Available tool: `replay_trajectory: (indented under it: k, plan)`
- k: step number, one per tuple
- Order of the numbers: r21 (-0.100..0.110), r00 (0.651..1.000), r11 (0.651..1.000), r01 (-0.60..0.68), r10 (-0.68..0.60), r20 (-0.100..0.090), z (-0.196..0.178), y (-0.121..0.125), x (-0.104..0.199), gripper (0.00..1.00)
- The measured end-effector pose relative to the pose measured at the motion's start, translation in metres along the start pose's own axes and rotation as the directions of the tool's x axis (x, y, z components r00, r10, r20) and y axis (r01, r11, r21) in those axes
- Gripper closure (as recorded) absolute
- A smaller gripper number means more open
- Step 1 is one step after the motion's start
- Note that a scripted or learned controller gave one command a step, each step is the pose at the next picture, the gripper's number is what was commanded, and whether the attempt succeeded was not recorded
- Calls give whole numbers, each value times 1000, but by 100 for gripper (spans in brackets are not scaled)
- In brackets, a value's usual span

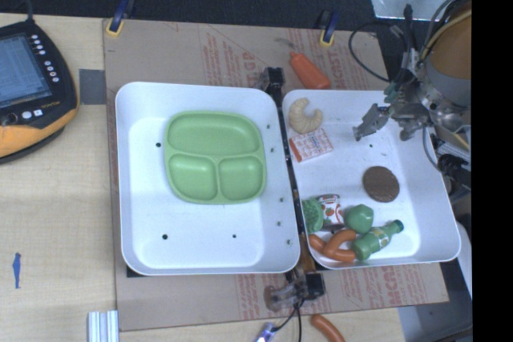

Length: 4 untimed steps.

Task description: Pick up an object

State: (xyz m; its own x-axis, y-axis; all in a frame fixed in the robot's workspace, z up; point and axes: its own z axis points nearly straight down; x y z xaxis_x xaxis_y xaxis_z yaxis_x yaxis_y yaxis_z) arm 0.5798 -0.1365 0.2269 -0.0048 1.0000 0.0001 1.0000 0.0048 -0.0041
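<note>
My gripper (370, 126) hangs over the upper right part of the right bin (433, 172), with nothing between its fingers. Under and left of it lie a beige cashew-shaped piece (304, 117) and a red-and-white packet (310, 145). A brown round disc (381, 183) sits below the gripper, in the bin's middle. At the bin's near edge are a green-and-red can (323, 213), a green pepper (359, 216), a green bottle (377, 239) and orange carrots (334, 246).
The left bin (140, 228) holds a green divided plate (215, 156). An orange carrot (309, 70) lies on the cardboard beyond the bins, another (328, 327) at the front. A teach pendant (28, 84) rests at the far left.
</note>
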Motion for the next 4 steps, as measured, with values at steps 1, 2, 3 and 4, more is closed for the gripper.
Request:
replay_trajectory:
  k: [1,2,3,4]
  plan:
    - [2,1000,1000,0,0,3,57,-18,-67,0]
    - [1,1000,1000,2,-2,0,136,-59,-52,0]
    - [-2,1000,1000,3,-3,1,135,-23,-15,0]
    - [-1,1000,1000,2,-2,2,135,10,7,0]
